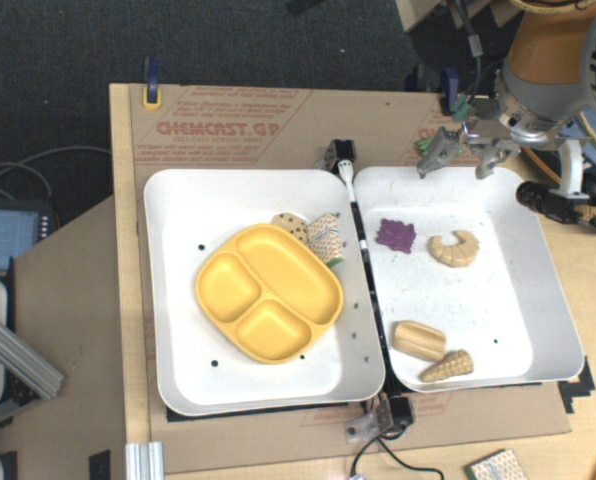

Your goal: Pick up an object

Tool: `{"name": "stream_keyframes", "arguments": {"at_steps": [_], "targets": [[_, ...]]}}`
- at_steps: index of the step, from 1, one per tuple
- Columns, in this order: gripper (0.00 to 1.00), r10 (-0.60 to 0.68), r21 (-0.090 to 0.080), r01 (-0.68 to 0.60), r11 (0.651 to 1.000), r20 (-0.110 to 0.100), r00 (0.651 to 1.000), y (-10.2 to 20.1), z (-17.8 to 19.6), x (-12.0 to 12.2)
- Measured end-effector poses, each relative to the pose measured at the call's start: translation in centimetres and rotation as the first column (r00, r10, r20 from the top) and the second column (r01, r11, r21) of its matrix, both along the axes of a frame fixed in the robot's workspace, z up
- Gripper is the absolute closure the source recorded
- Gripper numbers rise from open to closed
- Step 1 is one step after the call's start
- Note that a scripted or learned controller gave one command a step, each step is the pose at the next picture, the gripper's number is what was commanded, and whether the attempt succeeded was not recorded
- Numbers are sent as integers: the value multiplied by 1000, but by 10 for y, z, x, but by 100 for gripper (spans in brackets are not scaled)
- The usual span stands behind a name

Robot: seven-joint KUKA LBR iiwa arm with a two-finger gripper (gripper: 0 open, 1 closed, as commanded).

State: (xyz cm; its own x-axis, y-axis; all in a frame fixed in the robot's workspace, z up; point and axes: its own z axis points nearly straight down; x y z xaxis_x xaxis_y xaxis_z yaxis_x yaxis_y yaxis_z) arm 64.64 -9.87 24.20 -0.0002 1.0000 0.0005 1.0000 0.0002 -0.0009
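My gripper (460,158) hangs over the far rim of the right bin (538,268), its two fingers spread open with nothing between them. In that bin lie a purple piece (396,235), a tan croissant (454,249), a tan bread roll (419,340) and a small corn cob (447,366). All of them sit nearer to the camera than the gripper. The purple piece and the croissant are the closest to it.
The left bin (173,218) holds a yellow divided plate (267,292), with a speckled cookie (291,225) and a patterned scrap (325,234) at its far edge. A black rail (358,248) runs between the bins. The arm's orange band (548,28) rises at the upper right.
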Motion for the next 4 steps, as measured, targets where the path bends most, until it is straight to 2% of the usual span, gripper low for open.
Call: {"name": "stream_keyframes", "arguments": {"at_steps": [1, 2, 3, 4], "targets": [[0, -2, 2, 2, 1000, -16, 1000, -4, -136, -46], [0, 1, -1, -1, 1000, 4, 1000, 0, -158, -10], [0, -4, -1, 4, 1000, -2, 1000, -34, -157, -54], [0, 2, 1, -2, 1000, 0, 1000, 9, -156, -61]]}}
